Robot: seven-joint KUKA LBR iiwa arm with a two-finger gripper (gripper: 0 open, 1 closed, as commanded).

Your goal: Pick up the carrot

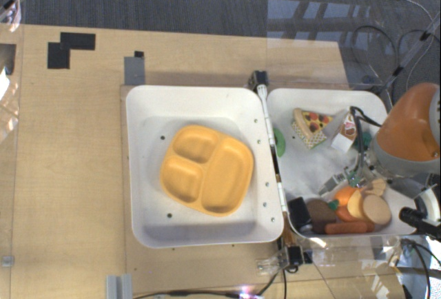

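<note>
Reaching into the right bin (303, 103), pincer (342, 184) above carrot (344, 194), finger state unclear, arm cropped.

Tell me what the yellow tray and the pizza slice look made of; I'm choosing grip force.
The yellow tray looks like molded plastic, smooth with a soft sheen: rounded compartments, one even color. The pizza slice is probably a toy of plastic or rubber, matte, with flat dots of color; the picture is too small to settle which.

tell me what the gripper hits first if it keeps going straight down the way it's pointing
Probably the carrot: the gripper points down into the right bin, just above the orange pile at its front. Depth is hard to judge, so it could land beside it.
</note>
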